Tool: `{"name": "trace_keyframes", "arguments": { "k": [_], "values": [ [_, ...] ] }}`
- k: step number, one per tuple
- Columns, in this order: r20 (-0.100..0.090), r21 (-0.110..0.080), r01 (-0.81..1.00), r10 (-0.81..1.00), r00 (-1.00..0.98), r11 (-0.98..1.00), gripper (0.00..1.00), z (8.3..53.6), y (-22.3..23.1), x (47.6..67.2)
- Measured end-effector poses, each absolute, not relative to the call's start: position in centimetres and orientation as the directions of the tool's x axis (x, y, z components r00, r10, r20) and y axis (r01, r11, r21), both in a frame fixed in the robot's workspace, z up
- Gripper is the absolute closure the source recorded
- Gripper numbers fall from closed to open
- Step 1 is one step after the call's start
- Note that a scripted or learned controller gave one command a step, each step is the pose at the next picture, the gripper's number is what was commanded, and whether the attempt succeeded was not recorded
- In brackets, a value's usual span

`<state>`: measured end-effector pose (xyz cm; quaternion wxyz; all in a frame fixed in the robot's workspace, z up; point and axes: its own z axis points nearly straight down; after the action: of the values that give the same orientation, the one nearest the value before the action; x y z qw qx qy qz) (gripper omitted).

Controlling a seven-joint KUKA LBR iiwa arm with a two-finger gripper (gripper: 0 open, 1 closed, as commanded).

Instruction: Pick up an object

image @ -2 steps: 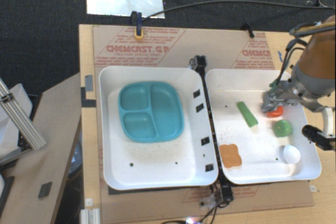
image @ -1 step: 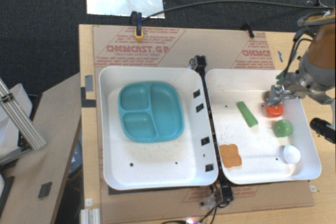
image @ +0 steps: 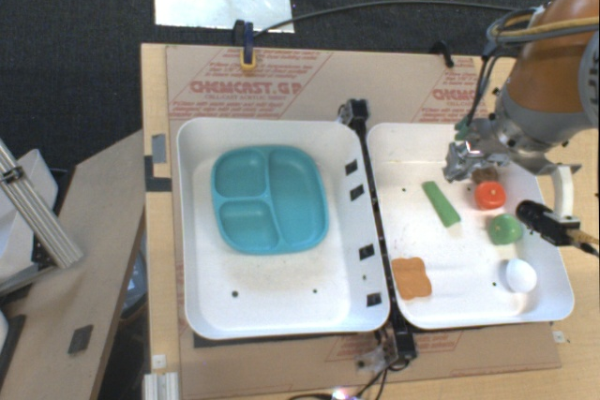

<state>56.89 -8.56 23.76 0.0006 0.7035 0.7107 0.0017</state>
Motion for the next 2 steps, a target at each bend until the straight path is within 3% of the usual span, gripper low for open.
{"name": "trace_keyframes", "arguments": {
  "k": [2],
  "values": [
    [0.002, 0.001, 1.0, 1.0, -0.01, 0.01, 1.0, 22.2, 2.8, 59.5]
  ]
}}
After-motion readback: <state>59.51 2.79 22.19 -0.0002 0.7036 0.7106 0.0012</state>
